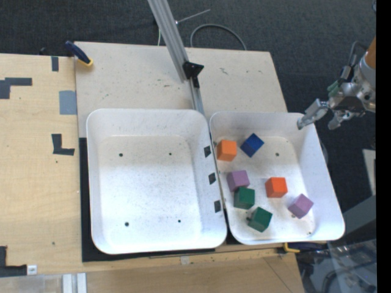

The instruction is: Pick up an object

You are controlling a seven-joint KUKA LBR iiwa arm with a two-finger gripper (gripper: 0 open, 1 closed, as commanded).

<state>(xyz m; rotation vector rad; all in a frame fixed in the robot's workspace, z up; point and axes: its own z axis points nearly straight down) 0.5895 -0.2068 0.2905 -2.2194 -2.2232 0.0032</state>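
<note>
The pincer (322, 116) is seen spread and unladen at right, and the light, stiff blue cube (252, 144) is best gripped across flat sides.

**Pale worktop on a dark carpeted floor**

A light, beige worktop (232, 81) sits over dark grey carpet-like floor (287, 14); scuffs and small marks speckle its surface; to the left lies a wooden board (36, 163) bearing grey and dark tape patches (67, 102); a blue and yellow clamp (79, 52) grips the worktop's far left corner; a slanted aluminium rail (168, 26) runs down from the top, ending at a black bracket (192, 70); a thin dark cable (217, 32) loops on the floor behind; a black mat (85, 224) shows beneath the near edge; light is even and soft.
</note>
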